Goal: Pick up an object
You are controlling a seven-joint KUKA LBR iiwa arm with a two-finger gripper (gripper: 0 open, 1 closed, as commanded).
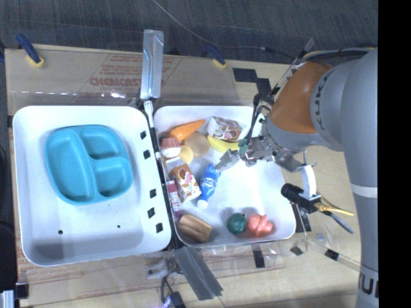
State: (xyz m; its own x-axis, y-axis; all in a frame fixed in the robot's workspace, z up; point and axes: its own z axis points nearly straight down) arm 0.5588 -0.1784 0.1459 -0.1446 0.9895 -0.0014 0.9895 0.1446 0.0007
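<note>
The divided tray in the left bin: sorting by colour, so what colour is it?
Light blue, plain; the tray shows clearly in the camera view.

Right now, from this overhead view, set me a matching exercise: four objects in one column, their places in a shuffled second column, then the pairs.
Things:
1. blue divided tray
2. carrot
3. blue bottle
4. bread roll

Places:
A. right bin's near left corner
B. left bin
C. right bin's far edge, near the divider
D. middle of the right bin, beside a juice carton

Pairs: 1-B, 2-C, 3-D, 4-A
</note>
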